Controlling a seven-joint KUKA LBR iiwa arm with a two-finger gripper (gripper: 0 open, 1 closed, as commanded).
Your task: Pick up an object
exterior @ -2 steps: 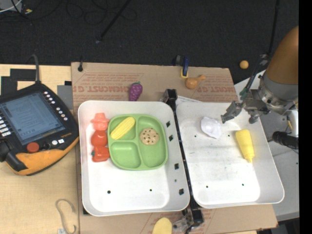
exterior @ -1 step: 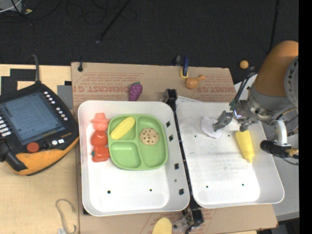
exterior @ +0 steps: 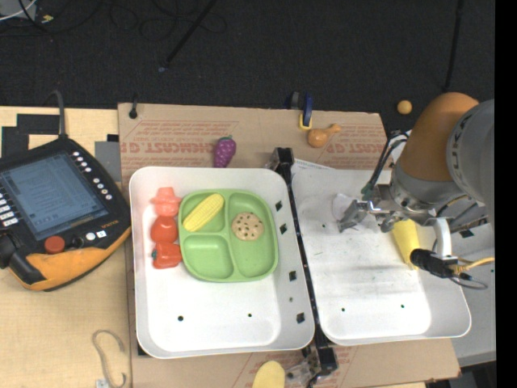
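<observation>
My gripper (exterior: 350, 215) hangs low over the upper middle of the right bin (exterior: 380, 297), with the grey arm and its orange band (exterior: 436, 136) reaching in from the right. A yellow oblong object (exterior: 405, 238) lies in that bin just right of the gripper, beneath the wrist and not between the fingers. In the left bin (exterior: 210, 322) sits a green divided plate (exterior: 218, 257) that bears a yellow corn cob (exterior: 201, 211) and a cookie (exterior: 247, 227). A red toy figure (exterior: 165, 229) lies against the plate's left side.
On the cardboard behind the bins lie purple grapes (exterior: 224, 149), an orange gourd-shaped toy (exterior: 321, 136) and a small orange ball (exterior: 404, 107). A yellow lemon-like object (exterior: 269, 374) rests at the front edge. A teach pendant (exterior: 56, 208) sits at the left.
</observation>
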